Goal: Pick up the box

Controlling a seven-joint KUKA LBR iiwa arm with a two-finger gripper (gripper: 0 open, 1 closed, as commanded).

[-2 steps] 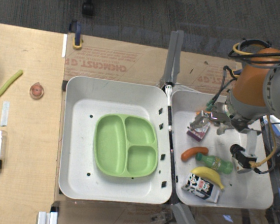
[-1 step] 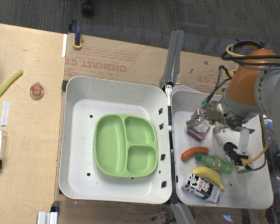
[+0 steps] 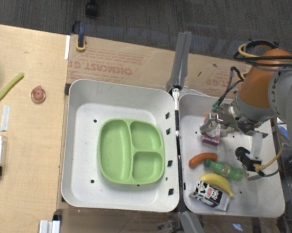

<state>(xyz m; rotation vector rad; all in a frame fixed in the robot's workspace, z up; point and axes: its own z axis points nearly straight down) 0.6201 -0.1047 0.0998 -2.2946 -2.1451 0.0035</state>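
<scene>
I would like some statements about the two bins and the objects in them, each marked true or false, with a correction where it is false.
1. The green tray lies in the left bin. True.
2. The banana lies in the left bin. False: it lies in the right bin, partly over the black-and-white box.
3. The gripper is over the right bin, at the purple box. True.
4. The green bottle stands upright. False: it lies on its side.
5. The orange sausage lies beside the green bottle. True.
6. The tray has a single compartment. False: it has three.
</scene>
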